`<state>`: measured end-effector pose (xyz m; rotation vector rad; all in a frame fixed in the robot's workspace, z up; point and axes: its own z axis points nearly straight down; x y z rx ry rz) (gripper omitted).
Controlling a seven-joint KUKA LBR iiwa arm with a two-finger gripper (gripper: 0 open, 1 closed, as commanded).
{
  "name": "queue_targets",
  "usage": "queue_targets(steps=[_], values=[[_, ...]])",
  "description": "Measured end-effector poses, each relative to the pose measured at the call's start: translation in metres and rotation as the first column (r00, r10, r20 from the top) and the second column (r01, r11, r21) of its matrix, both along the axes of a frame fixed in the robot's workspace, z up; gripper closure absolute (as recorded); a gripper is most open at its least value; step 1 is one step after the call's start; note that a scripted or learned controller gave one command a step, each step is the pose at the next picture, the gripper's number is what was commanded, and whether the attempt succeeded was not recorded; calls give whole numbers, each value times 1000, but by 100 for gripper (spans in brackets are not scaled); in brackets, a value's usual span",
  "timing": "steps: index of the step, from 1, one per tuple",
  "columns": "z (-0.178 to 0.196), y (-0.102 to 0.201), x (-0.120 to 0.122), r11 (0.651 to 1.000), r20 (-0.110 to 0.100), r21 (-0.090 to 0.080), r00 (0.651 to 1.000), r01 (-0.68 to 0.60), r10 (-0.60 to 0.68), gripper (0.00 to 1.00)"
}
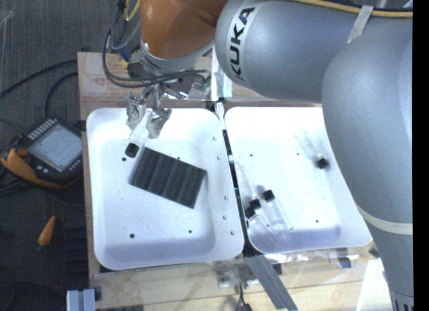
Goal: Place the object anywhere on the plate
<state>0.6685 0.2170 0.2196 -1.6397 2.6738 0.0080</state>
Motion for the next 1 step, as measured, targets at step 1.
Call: queue_targets(steps=[1], values=[[-34,-2,-99,970,-3,-5,970,-244,244,100]])
